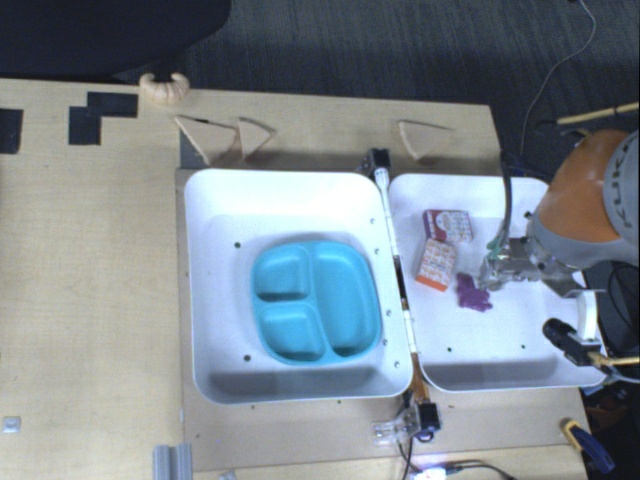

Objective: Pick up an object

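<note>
While I watch from the one camera above the surface, I take the right bin as my landmark. My arm reaches in over that bin's far right side, and the hand hangs low inside it, roughly at the bin's middle. I cannot tell from this slant whether the hand is spread or closed; it reads as a small grey cluster against the white floor, and I see nothing clamped in it.

Just on the near-left of the hand, on the bin floor, lies a purple toy, which I judge to be the thing being tried for. It is small and irregular, its long axis running at a slant from the bin's centre toward the near wall; I can't make out which end is its front. It sits touching or just beside the hand, and I cannot say which.

Further toward the bin's left wall lie two small boxes: an orange-and-white box, long axis running far to near, and a red-and-white box beyond it, toward the far wall. They look scattered loosely, as for picking practice.

Left of my landmark sits the other bin, holding a blue divided plate lying flat at its centre.
</note>
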Robot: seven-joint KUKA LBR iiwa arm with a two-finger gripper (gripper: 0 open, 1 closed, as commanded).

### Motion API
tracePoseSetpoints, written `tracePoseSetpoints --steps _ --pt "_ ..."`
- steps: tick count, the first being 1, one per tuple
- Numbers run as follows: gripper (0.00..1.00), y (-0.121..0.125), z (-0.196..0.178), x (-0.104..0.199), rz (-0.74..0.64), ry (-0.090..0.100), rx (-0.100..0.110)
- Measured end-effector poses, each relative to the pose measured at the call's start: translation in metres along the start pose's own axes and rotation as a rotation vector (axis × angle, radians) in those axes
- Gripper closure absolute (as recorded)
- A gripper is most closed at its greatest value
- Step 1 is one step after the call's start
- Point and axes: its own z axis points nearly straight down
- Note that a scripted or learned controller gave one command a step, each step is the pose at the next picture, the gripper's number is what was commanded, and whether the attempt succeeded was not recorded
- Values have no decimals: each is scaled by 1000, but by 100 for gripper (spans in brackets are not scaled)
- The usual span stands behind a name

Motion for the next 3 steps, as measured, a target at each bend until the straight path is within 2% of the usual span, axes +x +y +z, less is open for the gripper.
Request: tracePoseSetpoints --steps 1,2,3 --pt "0 0 0 0 0 0 0" --pt "100 2 -11 1 -2 0 -3" --pt "0 2 -11 1 -3 0 -3"
